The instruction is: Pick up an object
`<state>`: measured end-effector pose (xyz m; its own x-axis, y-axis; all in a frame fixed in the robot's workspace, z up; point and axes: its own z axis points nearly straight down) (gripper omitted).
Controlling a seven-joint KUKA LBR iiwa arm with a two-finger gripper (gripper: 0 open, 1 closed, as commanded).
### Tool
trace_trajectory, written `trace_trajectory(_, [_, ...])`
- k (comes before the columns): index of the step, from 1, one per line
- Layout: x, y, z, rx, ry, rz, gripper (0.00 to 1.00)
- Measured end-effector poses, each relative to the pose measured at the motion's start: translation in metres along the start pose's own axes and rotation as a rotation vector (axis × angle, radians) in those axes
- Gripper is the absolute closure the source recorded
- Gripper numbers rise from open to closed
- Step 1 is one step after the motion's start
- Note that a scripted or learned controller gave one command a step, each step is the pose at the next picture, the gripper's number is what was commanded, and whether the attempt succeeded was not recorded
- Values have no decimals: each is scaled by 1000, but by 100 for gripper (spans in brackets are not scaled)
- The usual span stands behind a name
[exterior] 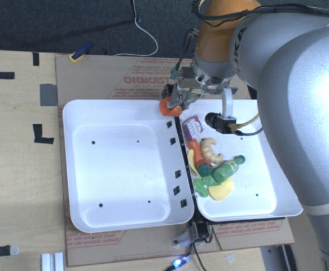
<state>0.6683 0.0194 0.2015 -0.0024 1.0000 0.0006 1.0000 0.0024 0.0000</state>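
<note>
An orange-red toy [166,106] sits clamped between the fingers of the gripper [174,101], lifted above the far end of the divider between the two bins. The left bin [74,151] lies beyond the divider from the right bin [266,202], where a heap of toys rests against the divider: a croissant [210,149], a green bottle [227,169], a yellow piece [220,191] and a purple packet [191,126].

Probably a robotics lab: cardboard-covered bench [96,75], twin white bins [74,151] (taped markers nearby), loose cable [144,30].
</note>
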Motion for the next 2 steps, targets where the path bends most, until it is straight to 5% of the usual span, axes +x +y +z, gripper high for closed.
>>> trace_trajectory(1, [92,1,-79,-7,4,-9,100])
trace_trajectory(2, [47,-48,-62,5,-3,4,100])
